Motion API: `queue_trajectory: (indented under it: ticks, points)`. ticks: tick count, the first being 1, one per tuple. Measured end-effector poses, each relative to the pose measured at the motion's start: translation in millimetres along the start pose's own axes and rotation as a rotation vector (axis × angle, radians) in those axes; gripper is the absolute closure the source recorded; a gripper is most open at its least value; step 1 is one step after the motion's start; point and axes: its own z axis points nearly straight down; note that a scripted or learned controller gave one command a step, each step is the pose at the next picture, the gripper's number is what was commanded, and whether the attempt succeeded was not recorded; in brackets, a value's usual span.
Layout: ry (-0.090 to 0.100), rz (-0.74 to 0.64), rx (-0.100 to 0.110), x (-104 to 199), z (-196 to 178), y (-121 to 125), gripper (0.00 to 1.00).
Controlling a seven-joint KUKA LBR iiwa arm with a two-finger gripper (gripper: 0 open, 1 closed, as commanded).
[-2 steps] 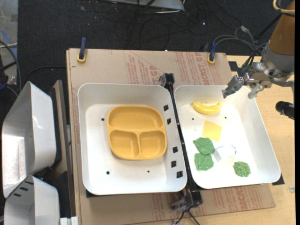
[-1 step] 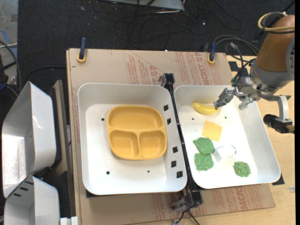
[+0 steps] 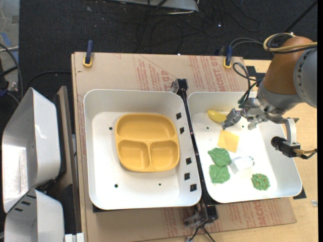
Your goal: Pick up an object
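The tool hangs low over the far part of the right bin, at the end of the grey arm with its orange band. Whether it is apart or together I cannot tell; the dark parts at the tip blur into one another. Nothing is visibly held in it. Just beside the tip, toward the bin divider, lies a yellow banana-shaped piece, and just below the tip sits a pale yellow block, apparently not touching the tool. Nearer the camera lie two green leafy pieces, a small whitish object and a green round bumpy piece. The left bin holds a yellow divided tray. By my judgement, the approach is made, but no pick is secured: grasping and lifting remain.
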Motion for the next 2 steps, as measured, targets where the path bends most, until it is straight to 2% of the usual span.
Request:
queue_trajectory:
  ticks: [1,2]
  points:
    - [-0.001,0.0,-0.002,1,49,-1,0.0]
    - [-0.003,0.0,-0.009,0,35,1,1.0]
